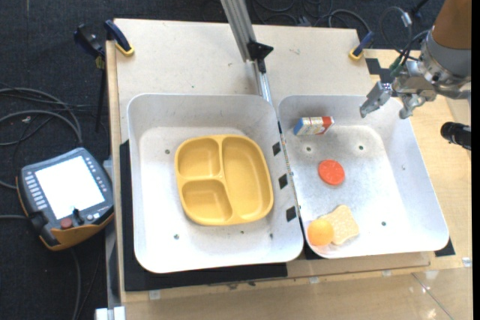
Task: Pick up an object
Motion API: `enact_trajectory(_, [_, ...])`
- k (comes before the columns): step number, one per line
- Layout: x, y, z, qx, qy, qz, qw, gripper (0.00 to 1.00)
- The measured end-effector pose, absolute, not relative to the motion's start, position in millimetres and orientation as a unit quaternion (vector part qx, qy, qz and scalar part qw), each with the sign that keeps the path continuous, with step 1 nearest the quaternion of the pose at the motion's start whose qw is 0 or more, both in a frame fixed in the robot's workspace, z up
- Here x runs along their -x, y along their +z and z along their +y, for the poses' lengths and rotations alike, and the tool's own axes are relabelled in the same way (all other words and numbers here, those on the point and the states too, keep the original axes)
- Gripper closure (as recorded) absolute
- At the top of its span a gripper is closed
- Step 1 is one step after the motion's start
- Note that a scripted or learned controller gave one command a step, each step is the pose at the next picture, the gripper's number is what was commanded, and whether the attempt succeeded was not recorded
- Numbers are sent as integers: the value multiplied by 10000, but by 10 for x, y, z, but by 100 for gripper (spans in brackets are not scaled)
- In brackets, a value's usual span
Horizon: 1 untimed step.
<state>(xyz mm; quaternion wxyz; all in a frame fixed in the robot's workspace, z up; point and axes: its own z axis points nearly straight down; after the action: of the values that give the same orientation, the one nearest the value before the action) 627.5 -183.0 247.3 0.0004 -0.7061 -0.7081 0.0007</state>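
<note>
White right bin (420, 191) contains carton (313, 125), red disc (331, 172), orange ball (320, 231) and cracker (343, 223). Tool (390, 106) above the bin's far right corner, fingers spread, nothing between them.

The yellow tray (223, 180) looked like smooth, shiny plastic, and the two white bins (150, 131) looked dull and speckled.

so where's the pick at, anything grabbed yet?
Nothing done yet. The gripper hangs open at the right bin's upper right edge with nothing between its fingers. The small carton, red disc, orange ball and cracker-like piece all lie in that bin. Left: descend, grasp, lift.
</note>
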Motion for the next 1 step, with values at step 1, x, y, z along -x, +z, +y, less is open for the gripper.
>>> enact_trajectory(1, [-6275,2473,-1831,7061,9,-7081,4,0])
